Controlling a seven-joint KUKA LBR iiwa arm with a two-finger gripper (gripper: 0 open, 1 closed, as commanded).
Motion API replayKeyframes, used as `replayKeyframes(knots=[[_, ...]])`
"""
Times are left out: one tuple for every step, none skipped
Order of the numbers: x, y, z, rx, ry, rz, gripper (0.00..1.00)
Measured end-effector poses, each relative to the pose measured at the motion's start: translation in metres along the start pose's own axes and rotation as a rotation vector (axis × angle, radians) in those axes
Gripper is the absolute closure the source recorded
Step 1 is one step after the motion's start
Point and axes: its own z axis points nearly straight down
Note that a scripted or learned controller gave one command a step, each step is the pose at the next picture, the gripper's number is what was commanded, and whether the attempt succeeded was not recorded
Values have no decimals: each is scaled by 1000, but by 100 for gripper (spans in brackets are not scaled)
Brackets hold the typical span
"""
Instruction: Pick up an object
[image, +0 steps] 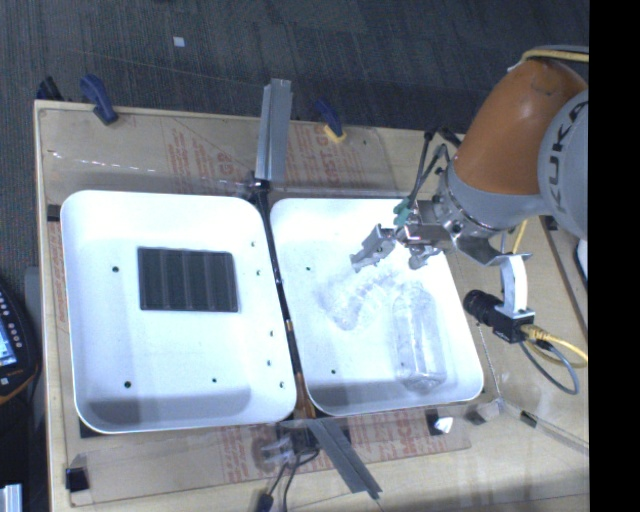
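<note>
Showing a bulky grey arm with a rounded orange band toward 11 o'clock of its grey shell. Carrying thin black and green cables toward a small metallic gripper. Bearing dark lettering at the 3 o'clock edge.

gripper above clear bottle, right bin.

Open floor beside bottle (clear plastic)
</note>
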Motion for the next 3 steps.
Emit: replayKeyframes(knots=[[40,-23,-84,-6,-1,69,0],[116,-25,-62,-3,-1,153,0],[63,-2,-72,-6,-2,-39,0]])
